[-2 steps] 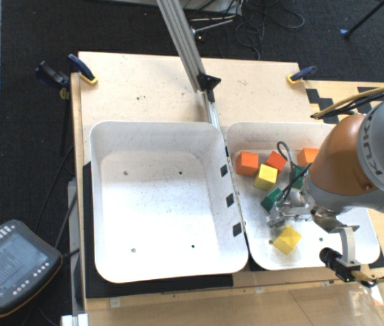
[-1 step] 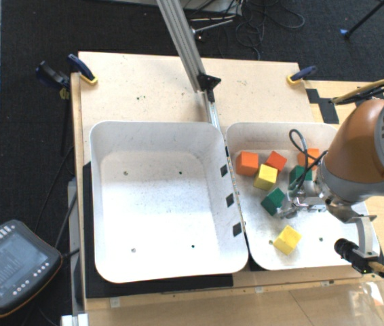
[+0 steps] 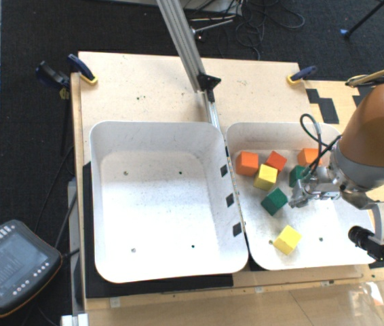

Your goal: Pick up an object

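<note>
Reaching in from the right, the grey arm with its orange band (image 3: 382,124) brings the two-finger gripper (image 3: 303,194) low over the right white plastic bin (image 3: 328,246). How the gripper stands, and whether it has hold of anything, cannot be told at this size. A dark green cube (image 3: 297,176) sits just beside it, partly hidden. Close by are a green cube (image 3: 273,200), a yellow cube (image 3: 266,176), two orange cubes (image 3: 247,162) (image 3: 276,159) and a third orange cube (image 3: 307,156) near the far rim. Another yellow cube (image 3: 287,239) lies apart toward the near edge, with bare floor around it. The left white bin (image 3: 104,148) offers broad open floor.
</note>
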{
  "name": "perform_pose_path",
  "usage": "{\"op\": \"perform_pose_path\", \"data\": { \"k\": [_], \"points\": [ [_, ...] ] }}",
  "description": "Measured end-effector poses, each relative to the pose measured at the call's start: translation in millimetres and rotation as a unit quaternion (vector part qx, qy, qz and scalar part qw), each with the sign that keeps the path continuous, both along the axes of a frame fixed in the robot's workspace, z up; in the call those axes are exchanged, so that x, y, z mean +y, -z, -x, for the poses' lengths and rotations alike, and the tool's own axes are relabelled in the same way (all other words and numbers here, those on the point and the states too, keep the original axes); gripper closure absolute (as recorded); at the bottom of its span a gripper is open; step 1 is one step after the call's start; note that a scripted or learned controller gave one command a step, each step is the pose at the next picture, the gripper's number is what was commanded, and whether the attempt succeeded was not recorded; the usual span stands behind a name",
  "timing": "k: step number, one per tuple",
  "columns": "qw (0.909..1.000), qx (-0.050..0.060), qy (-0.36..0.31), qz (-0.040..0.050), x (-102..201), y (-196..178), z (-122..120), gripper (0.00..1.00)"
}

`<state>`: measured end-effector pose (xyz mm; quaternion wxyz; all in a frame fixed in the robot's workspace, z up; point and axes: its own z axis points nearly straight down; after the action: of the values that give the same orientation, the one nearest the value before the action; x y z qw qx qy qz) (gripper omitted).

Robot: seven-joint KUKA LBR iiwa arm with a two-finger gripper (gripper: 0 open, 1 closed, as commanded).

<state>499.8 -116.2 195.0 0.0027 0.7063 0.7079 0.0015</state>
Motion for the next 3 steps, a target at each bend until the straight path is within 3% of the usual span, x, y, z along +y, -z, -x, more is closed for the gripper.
{"op": "perform_pose_path", "data": {
  "k": [1, 3],
  "points": [
    [1.0000, 0.000, 0.000, 0.0000, 0, -27, -2, 1.00],
    [1.0000, 0.002, -0.002, -0.0017, 98, -30, -29, 1.00]
  ]
}}
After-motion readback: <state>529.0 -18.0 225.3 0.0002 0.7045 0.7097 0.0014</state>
